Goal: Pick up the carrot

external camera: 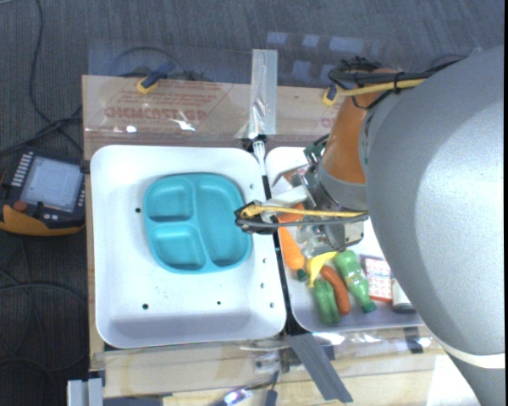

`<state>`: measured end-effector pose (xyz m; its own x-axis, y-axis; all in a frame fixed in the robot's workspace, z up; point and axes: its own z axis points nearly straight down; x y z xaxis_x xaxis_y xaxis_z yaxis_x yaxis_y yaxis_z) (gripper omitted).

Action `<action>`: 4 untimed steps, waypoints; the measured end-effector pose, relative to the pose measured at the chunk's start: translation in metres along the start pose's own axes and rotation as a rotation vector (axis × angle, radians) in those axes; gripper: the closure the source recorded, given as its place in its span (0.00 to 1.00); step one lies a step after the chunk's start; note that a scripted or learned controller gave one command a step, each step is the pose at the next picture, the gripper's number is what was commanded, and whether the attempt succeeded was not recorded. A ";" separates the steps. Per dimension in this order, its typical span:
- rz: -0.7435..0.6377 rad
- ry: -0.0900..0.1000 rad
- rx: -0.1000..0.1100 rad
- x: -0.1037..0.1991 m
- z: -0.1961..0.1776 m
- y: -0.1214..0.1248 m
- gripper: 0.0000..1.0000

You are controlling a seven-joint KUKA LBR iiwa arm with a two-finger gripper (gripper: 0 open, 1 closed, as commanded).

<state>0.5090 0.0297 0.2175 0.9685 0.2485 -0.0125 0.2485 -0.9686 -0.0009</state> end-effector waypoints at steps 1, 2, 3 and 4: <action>0.046 0.007 -0.001 0.016 -0.051 0.035 1.00; -0.098 0.007 -0.004 -0.018 -0.067 -0.024 1.00; -0.098 0.007 -0.004 -0.018 -0.067 -0.024 0.00; -0.296 0.004 0.000 -0.028 0.036 0.002 0.00</action>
<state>0.4820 0.0204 0.1818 0.8540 0.5201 -0.0076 0.5201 -0.8541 -0.0039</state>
